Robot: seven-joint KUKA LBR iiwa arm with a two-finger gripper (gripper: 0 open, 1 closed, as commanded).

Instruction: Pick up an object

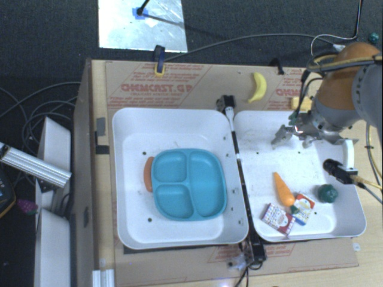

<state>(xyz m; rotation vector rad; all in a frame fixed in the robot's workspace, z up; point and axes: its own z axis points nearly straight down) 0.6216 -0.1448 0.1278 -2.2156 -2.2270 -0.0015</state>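
Note:
My gripper (294, 137) hangs over the back part of the right bin (257, 160), its two grey fingers spread open and nothing between them. Further toward the front of that bin lie an orange carrot (283, 188), a dark green ball (327, 192), a red and white box (276, 218) and a small colourful packet (303, 208). All of them lie apart from the gripper. In the left bin (128, 160) a blue divided plate (188, 182) sits with an orange sausage-like piece (147, 173) against its left side.
A yellow banana (258, 87) lies on the cardboard behind the right bin, outside both bins. A divider rail (237, 160) runs between the two bins. Cables trail over the floor at left and past the bench's back edge.

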